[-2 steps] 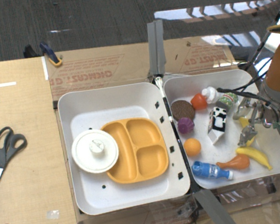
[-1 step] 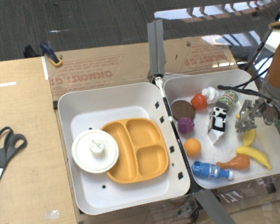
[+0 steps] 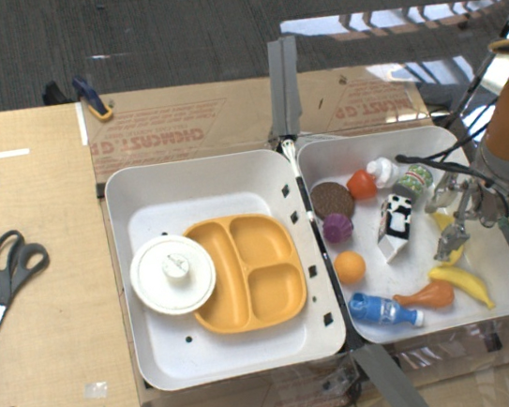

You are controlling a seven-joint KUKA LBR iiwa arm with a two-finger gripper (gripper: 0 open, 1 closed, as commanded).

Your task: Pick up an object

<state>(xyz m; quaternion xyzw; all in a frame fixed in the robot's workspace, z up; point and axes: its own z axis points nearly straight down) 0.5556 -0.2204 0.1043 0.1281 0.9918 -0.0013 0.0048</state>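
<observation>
My gripper hangs over the right side of the right bin, reaching in from the right. It is just above a banana and beside a small yellow piece. To its left stand a black-and-white carton and a green can. An orange drumstick-shaped toy and a blue bottle lie along the bin's front. An orange ball, a purple ball, a brown disc, a red-orange piece and a white bottle lie at the left and back.
The left bin holds a yellow divided plate with a white round lid overlapping its left edge. Scissors lie on the bench at far left. Cables run above the gripper.
</observation>
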